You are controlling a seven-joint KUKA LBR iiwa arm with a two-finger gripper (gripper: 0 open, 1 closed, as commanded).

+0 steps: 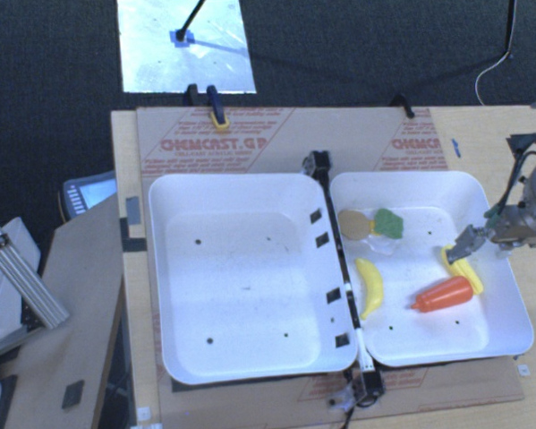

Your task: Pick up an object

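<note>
Arm: it enters from the right edge of the bench, above the right bin (502, 327)
Gripper (467, 243): it sits low over the right side of the right bin, the dark finger tip is at the upper end of a small yellow piece (462, 271)
Gripper state: the view is too blurred here, so it is not possible to tell if it is wide, narrow or holding something
Small yellow piece: near the right wall of the right bin, just above the orange carrot (444, 294), perhaps touching it
Orange carrot: lies almost flat in the lower right part of the right bin, its point toward the left
Banana (371, 286): yellow, curved, stands along the left wall of the right bin, near the divider
Green and tan object (372, 223): in the upper left part of the right bin, tan part on the left, green part on the right
Left bin (173, 205): white, beside the right bin, they meet at the middle of the bench
</note>
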